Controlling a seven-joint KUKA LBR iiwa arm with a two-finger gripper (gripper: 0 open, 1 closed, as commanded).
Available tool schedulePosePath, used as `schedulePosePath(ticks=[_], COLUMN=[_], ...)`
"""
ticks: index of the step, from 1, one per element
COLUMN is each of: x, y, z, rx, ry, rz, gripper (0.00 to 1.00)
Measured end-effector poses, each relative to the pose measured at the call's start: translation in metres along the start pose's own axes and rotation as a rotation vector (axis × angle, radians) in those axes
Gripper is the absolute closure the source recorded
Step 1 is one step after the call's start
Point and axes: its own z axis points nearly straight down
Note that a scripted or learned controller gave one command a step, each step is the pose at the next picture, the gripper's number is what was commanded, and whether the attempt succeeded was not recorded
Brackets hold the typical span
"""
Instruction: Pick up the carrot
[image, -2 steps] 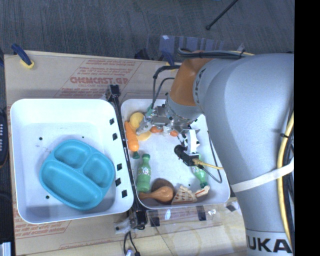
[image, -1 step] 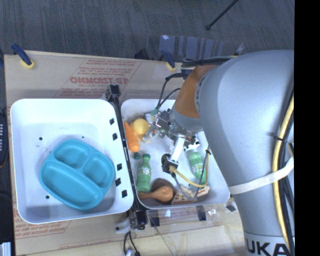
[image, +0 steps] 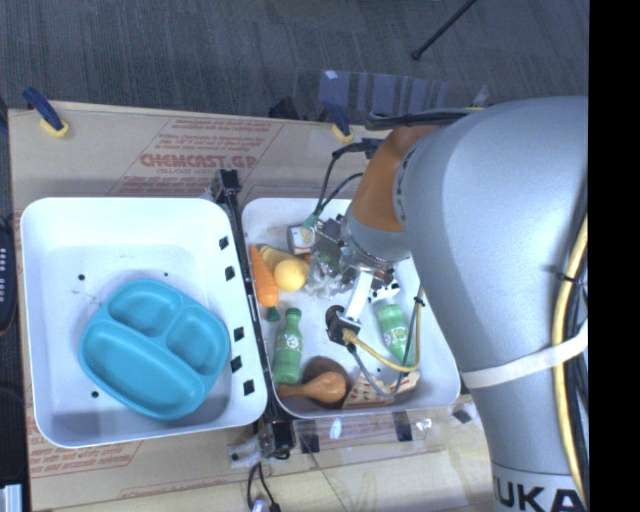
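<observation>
The carrot is a short orange piece lying along the left wall of the right bin, with a yellow lemon touching its right side. My gripper hangs low over the middle of that bin, just right of the lemon and a short way from the carrot. The wrist and its cables hide the tip, and nothing of the carrot shows at the gripper.
A green bottle lies below the carrot, with a brown pear-shaped item at the bin's front. A second green bottle lies under the arm. A small printed box sits at the back. The left bin holds a blue divided plate.
</observation>
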Motion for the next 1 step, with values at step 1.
schedulePosePath(ticks=[1], x=[0.0118], y=[-0.1434], z=[-0.0897], rx=[-0.015], ry=[0.003], rz=[0.013], gripper=[1.0])
